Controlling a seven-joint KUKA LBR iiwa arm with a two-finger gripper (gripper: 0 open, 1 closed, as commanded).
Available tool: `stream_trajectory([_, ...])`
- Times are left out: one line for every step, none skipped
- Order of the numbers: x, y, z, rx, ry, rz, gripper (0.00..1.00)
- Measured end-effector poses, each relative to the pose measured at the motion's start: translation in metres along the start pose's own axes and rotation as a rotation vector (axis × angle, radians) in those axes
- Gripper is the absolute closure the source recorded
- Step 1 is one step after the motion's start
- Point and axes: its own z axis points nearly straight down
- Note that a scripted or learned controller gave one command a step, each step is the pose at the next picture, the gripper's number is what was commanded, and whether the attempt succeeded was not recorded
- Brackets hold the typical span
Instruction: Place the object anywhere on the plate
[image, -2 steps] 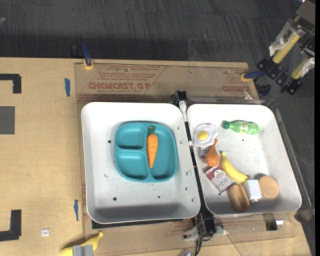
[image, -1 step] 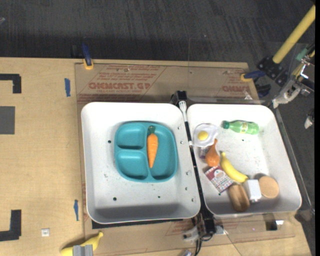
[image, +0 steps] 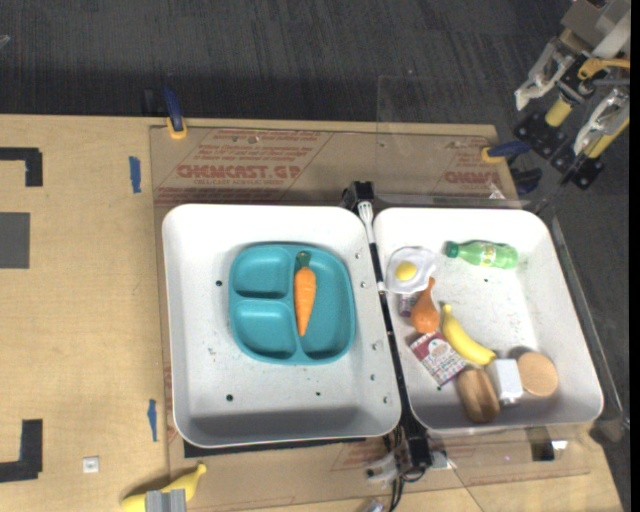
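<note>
The orange toy carrot (image: 305, 295) lies on the teal divided plate (image: 262, 310), mid-left; resting on the divider ridge, it could roll.

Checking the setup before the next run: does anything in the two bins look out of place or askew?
Mostly tidy. The carrot lies across the divider ridge of the teal plate rather than flat in one compartment. In the right bin, the toy foods crowd together, and the green bottle lies on its side.
</note>
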Motion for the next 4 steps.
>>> stream_trajectory([-0.020,-0.016,0.299,0.016,-0.011,0.137,0.00])
stream_trajectory([0.000,-0.049,0.264,0.001,0.002,0.491,0.00])
stream_trajectory([0.000,-0.048,0.255,0.002,0.002,0.493,1.00])
stream_trajectory([0.018,-0.103,0.265,0.008,-0.004,0.442,1.00])
